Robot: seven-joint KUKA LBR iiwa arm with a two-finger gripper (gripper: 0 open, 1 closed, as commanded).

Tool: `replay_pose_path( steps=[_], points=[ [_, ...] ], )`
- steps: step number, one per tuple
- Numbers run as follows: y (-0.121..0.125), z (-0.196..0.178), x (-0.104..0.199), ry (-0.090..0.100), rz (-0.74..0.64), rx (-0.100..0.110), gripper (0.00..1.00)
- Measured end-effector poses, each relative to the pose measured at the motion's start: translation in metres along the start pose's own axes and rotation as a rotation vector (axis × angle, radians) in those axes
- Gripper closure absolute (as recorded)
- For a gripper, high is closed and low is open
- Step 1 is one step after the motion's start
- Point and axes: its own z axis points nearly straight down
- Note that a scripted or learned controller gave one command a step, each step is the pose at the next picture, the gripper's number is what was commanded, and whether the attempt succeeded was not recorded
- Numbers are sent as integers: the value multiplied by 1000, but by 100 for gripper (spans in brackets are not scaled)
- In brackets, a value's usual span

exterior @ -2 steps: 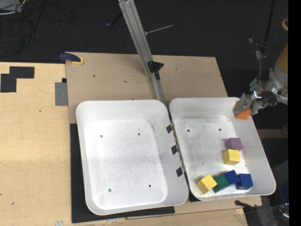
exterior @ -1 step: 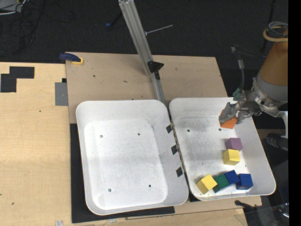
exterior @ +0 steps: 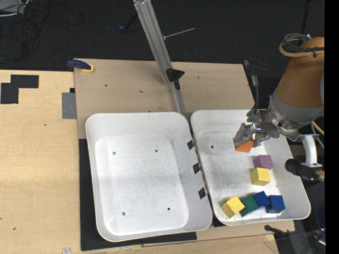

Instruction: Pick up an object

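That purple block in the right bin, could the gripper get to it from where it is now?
Probably yes. The purple block lies apart from the yellow block, bare on top, and the gripper hangs nearby, by the orange block.

Blocks (exterior: pixel 254 194) lie in the right bin (exterior: pixel 222 126), near its front.

Light wooden tabletop (exterior: pixel 37 157) lay under two shallow white plastic bins. Left white bin (exterior: pixel 140 176) sat beside right white bin (exterior: pixel 222 128), black clips (exterior: pixel 195 168) along the seam between them. Slanted grey aluminium rail (exterior: pixel 159 49) rose from behind the bins. Blue-and-yellow clamp (exterior: pixel 79 65) sat at tabletop's far edge. Black floor (exterior: pixel 79 20) with cables beyond.
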Motion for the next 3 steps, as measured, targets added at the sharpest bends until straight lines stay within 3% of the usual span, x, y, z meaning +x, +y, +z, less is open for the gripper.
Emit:
replay_pose_path(
  steps=[1, 3],
  points=[
    [-9, 15, 54, 0, -1, 1, 100],
    [-30, 1, 156, 0, -2, 1, 100]
  ],
)
